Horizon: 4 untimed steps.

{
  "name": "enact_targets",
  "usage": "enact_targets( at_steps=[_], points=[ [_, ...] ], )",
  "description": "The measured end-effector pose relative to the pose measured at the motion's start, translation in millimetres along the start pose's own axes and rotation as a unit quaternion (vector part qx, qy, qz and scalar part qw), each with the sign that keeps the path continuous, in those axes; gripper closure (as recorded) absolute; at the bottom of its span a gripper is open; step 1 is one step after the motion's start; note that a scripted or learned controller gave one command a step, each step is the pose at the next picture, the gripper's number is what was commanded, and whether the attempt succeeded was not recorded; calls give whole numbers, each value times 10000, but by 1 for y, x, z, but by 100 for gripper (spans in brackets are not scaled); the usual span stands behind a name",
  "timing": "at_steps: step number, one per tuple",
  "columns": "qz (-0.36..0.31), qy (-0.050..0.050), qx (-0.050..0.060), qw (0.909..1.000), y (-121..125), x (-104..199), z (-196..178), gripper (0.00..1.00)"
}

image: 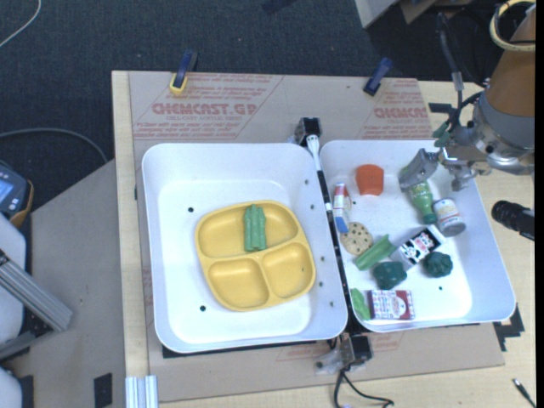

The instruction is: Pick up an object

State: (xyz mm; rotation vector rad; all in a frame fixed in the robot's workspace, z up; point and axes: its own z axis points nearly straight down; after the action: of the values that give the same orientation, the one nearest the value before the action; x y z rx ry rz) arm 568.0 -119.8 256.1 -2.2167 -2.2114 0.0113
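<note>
Currently, the pickable objects are lying in the right bin (493, 253). Nearest the tool (422, 170) is a green bottle (422, 201), lying just below the tool's tip, with a small silver-capped can (449, 216) just beside it on the right. An orange cup (369, 179) is standing near the bin's upper left area. A red-and-blue tube (340, 207) is lying along the left wall, and a spotted cookie (357, 237) is resting just below it. A green stick-shaped piece (372, 252) is lying at a slant near the centre, touching a dark green lump (390, 273). A black-and-white carton (419, 246) is sitting between that stick and a second dark green lump (439, 264). A red-and-white packet (388, 304) with a green end is lying near the bin's lower edge.

The tool is hanging over the upper right part of the right bin, above the green bottle. Whether it is released or clenched cannot be told from this view, and nothing is visibly held in it. The arm (510, 100) is reaching in from the right.

The left bin (170, 185) is carrying a yellow divided plate (255, 270), and a green ridged piece (254, 227) is lying in its upper compartment. Both bins are sitting side by side on the bench (255, 109), touching along their inner edges. A yellow clamp (181, 73) and a blue clamp (377, 76) are gripping the bench's far edge.
</note>
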Motion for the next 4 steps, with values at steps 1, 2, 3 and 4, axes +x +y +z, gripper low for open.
enact_targets(
  at_steps=[1,2,3,4],
  points=[
    [-12,-8,-56,10000,2,0,-6,0],
    [-7,-5,-31,10000,1,-4,38,0],
    [-8,0,-22,10000,0,-5,102,0],
    [-8,1,-26,10000,-4,-2,146,0]
  ],
)
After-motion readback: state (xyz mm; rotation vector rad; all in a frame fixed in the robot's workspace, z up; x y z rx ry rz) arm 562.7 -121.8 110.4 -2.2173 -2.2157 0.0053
